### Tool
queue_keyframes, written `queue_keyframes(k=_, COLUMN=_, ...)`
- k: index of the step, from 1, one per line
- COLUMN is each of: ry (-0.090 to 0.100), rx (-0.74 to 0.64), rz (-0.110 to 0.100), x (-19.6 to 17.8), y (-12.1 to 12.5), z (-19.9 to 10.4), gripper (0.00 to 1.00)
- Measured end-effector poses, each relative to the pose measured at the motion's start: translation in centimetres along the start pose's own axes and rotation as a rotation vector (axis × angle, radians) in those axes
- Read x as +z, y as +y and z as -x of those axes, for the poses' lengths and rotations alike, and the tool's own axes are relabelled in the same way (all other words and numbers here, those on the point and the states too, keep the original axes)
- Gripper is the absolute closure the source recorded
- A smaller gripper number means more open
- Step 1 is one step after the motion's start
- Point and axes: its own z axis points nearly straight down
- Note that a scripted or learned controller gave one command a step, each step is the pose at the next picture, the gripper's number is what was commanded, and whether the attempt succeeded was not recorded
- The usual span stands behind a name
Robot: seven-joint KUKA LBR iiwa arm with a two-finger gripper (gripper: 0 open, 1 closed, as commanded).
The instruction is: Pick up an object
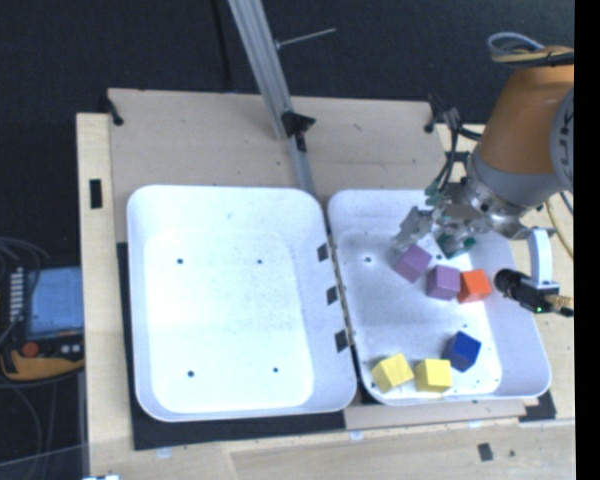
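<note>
- Nearest you, two yellow foam cubes [412,373] sit at the right white plastic bin's [525,368] six o'clock rim, out of play.
- At twelve o'clock, your jaws [427,230] hover just above the tilted purple foam cube [414,262], probably lining up a grasp; open or closed, I cannot tell.

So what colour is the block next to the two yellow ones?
Blue, seen in the camera view.

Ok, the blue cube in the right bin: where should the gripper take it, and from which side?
Take the blue cube from straight above, fingers across two opposite flat sides. It sits turned on the bin floor, so rotate the gripper to match. A yellow block lies close by at its lower left; the other sides look freer.
</note>
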Motion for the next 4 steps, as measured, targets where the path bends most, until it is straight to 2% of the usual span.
queue_keyframes(k=1, ry=0.000, rx=0.001, rz=0.001, x=0.0, y=0.0, z=0.0, gripper=0.00)
queue_keyframes(k=2, ry=-0.001, rx=0.003, rz=-0.004, x=4.3, y=0.3, z=-0.1, gripper=0.00)
queue_keyframes(k=3, ry=-0.004, rx=0.004, rz=0.002, x=10.2, y=0.8, z=0.3, gripper=0.00)
queue_keyframes(k=4, ry=-0.006, rx=0.003, rz=0.024, x=10.6, y=1.4, z=0.5, gripper=0.00)
